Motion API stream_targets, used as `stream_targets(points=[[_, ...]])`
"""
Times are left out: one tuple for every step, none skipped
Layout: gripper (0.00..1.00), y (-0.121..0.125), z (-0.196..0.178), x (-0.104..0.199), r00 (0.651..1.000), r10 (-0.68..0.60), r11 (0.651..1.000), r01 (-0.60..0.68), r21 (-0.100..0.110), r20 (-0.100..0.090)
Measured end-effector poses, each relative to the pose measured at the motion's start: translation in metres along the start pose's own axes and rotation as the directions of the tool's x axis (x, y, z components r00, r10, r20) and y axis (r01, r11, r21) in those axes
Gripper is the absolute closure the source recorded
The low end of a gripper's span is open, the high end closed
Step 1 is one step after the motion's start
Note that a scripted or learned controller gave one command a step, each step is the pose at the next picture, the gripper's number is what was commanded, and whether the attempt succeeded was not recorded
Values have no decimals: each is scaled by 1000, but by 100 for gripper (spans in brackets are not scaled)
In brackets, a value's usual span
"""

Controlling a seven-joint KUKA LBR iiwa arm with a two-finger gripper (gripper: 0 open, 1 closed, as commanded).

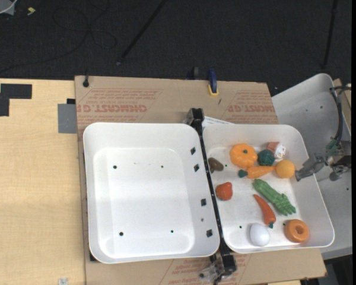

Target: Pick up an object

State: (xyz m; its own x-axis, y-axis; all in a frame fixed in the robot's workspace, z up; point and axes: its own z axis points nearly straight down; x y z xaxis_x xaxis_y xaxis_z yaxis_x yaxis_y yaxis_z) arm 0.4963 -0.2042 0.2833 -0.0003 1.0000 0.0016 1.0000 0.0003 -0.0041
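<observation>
Stage: task read as barely begun; no object was off the bin floor, so the whole pick remained to be done.
Arm: only its tip was visible at the right edge, near the right bin's [311,159] outer rim, well clear of the toys.
Gripper: the gripper [308,170] sat low by that rim, reaching toward the orange ball. Whether it was open or closed could not be told at this size; nothing was seen held in it.
Candidates, upper cluster: a small pumpkin [244,155], a dark green piece [266,157] beside it, an orange carrot-like piece [259,171] just below, an orange ball [284,169] to the right, and a small red-and-white item [277,150] near the far wall.
Candidates, middle: a brown lump [215,165] by the divider, a red tomato-like toy [224,190], a green ridged vegetable [275,196] and a red chilli [264,209] lying side by side.
Candidates, near edge: a white egg [259,234] and an orange ring [296,231], apart from each other.
Left bin: the left bin [101,159] held no toys.
Remaining: choosing a target, descending, closing, lifting. The orange ball lay nearest the tool, a likely first try by my reckoning.
</observation>
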Motion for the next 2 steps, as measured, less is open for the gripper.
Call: stream_targets(points=[[0,-24,179,60,1000,0,1000,0,14,-7],[0,57,196,85,1000,-3,1000,3,-4,4]])
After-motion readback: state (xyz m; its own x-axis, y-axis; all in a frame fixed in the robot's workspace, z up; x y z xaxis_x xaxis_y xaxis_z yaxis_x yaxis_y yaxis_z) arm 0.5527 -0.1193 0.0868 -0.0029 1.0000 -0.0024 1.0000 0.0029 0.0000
